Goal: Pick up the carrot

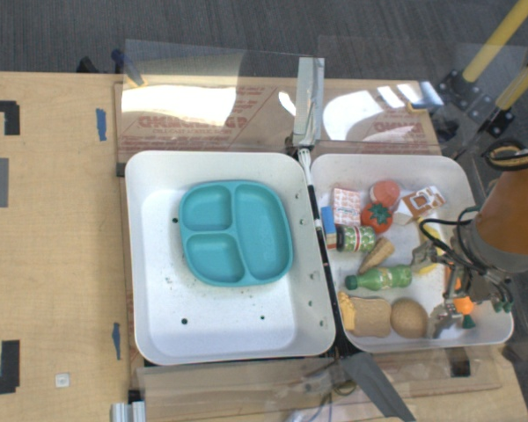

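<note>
Camera view puts the carrot (463, 305) in the right bin (488, 334), close to its near right corner. It is a small orange piece with a bit of green at the end that points toward the bin's right wall. It looks like a toy, so I'd judge it light, stiff and smooth-skinned, likely to skid or roll away if pinched off-centre. The best hold is probably across the thick orange body, well clear of the green tip.

The gripper (447, 311) is right on top of it, hanging low over that corner under the grey wrist and orange band, with cables looped around it. The carrot sits touching or just beside the tool. I can't tell from where I stand whether the gripper is clamped on it, loose around it or only next to it.

Just to the left lie a brown potato-like lump (408, 317) and a tan bread piece (370, 315). Further back there is a green bottle (380, 278) and a tomato (377, 216). The left bin (150, 236) holds a teal divided plate (238, 234), well apart from all this.
</note>
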`<state>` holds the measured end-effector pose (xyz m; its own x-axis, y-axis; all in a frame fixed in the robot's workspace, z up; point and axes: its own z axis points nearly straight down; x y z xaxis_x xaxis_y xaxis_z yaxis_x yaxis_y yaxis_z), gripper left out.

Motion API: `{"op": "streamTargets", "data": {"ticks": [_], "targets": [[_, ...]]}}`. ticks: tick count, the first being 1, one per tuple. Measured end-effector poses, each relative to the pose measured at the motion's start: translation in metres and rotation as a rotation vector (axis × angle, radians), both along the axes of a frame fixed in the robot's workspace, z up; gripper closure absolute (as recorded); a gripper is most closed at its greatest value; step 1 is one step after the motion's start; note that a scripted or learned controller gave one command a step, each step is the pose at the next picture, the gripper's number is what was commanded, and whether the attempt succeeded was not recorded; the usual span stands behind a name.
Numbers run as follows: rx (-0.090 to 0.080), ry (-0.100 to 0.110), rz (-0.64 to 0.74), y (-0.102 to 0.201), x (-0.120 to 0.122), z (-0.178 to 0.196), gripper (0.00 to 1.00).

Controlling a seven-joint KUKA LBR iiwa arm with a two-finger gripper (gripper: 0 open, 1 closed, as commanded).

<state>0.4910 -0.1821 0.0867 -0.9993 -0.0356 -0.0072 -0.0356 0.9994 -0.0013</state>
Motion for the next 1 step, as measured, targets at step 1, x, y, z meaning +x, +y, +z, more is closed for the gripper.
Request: {"op": "streamTargets", "data": {"ticks": [1], "targets": [[-0.003, -0.007, 0.283, -0.0074, -0.0041, 0.0012, 0.0]]}}
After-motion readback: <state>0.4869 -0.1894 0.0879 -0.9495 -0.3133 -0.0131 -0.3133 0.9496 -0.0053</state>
